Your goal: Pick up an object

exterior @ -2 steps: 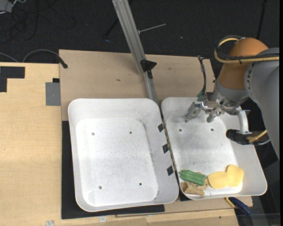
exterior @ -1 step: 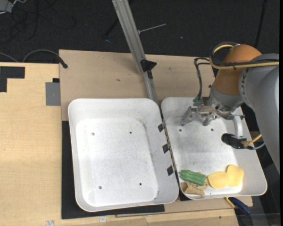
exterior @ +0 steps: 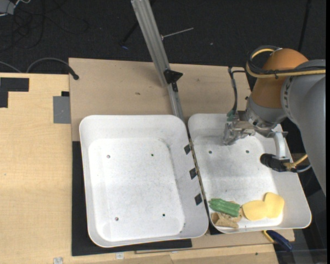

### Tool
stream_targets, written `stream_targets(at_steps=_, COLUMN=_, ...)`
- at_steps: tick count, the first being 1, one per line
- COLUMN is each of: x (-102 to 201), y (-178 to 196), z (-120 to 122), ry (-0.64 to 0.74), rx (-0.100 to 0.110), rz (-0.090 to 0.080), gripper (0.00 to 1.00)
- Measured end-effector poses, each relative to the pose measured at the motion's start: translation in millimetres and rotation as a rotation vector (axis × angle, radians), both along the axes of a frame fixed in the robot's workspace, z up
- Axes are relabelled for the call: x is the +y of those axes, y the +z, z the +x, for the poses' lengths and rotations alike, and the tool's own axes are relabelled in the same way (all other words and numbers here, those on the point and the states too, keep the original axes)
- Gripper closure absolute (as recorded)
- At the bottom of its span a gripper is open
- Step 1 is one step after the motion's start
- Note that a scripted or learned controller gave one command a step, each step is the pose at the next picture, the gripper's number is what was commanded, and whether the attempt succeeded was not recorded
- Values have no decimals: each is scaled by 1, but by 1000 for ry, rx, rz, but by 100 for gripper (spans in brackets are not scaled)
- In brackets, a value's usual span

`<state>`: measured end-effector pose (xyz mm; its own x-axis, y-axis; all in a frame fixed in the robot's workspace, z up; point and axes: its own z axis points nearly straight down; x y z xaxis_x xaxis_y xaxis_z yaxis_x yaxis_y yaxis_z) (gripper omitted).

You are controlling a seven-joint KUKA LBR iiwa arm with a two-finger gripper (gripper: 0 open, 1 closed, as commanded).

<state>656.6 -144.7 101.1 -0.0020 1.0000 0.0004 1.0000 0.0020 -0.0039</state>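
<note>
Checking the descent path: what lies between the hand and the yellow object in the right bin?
Bare white bin floor between hand and yellow object, per the camera view.

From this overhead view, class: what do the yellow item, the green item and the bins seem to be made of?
Yellow item: probably soft foam or rubbery plastic; matte, rounded, no glare.
Green item: likely moulded plastic, faintly glossy; too small to be sure.
Right bin and left bin: hard white plastic, semi-matte, with rounded moulded rims and speckled floors.
</note>
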Motion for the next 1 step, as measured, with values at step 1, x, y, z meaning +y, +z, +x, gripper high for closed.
stream_targets(at_steps=1, x=-7, y=53, z=-6, ry=-3, rx=-8, rz=-2, gripper=100)
